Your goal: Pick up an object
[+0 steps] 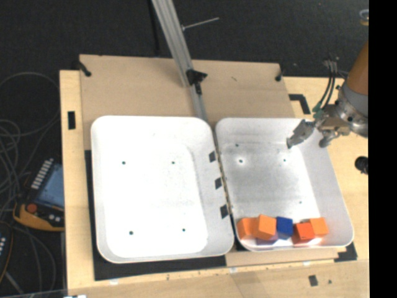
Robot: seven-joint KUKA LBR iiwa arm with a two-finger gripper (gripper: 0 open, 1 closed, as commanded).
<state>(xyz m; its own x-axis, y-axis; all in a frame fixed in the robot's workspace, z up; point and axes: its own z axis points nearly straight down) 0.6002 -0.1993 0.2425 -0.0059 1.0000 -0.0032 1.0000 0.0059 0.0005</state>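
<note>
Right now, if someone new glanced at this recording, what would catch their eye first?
Most likely the cluster of orange blocks and one blue block, lined up along the near edge of the right bin. Next, the gripper hanging over that bin's far right corner, well away from the blocks, with nothing seen between its fingers. The left bin is a broad white patch beside it.

two white bins (155,166) speckled with small dark dots sit on a tan bench (248,85), the right one holding orange blocks (257,226) and a blue block (284,226) along its near edge, by black floor (62,17).
</note>
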